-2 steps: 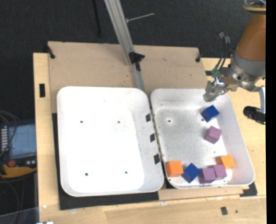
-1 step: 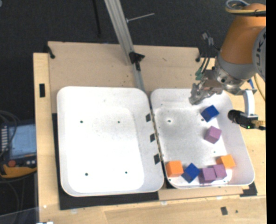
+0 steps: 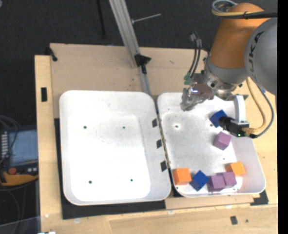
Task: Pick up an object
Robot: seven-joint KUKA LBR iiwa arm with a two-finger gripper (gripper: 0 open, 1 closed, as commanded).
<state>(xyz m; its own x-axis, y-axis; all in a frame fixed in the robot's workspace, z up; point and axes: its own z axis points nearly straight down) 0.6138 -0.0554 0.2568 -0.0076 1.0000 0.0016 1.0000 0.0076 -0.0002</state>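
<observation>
Over the right bin's (image 3: 169, 130) far end hovers the gripper (image 3: 190, 101); whether its jaws are open, I cannot tell. Nearest it lies a blue cube (image 3: 217, 117), a purple cube (image 3: 222, 141) just beyond.

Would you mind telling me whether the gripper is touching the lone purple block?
Apart. The camera view shows the gripper at the bin's far corner, with bare white floor between it and the purple block.

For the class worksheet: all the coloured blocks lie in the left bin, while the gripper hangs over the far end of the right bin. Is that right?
Not quite. The camera view shows the blocks, such as the purple block, in the right bin, not the left bin. The gripper does hang over the right bin's far end.
</observation>
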